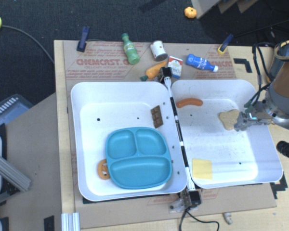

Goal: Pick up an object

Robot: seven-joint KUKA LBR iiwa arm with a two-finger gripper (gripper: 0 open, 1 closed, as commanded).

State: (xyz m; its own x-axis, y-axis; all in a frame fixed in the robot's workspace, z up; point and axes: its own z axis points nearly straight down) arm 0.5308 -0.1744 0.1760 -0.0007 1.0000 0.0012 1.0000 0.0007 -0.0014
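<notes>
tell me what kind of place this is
Probably a robot grasping lab: two white bins on a board, toy food such as a sausage and green bottle, and cables trailing over dark carpet.

bench (pixel 62 129), brown board top with red lettering. two white bins side by side on it: left bin (pixel 84 143), right bin (pixel 267 153). along the far edge behind the bins: green bottle (pixel 130 49), small white can (pixel 158 50), blue bottle (pixel 201 63), carrot (pixel 154 70), carton (pixel 175 66).
</notes>
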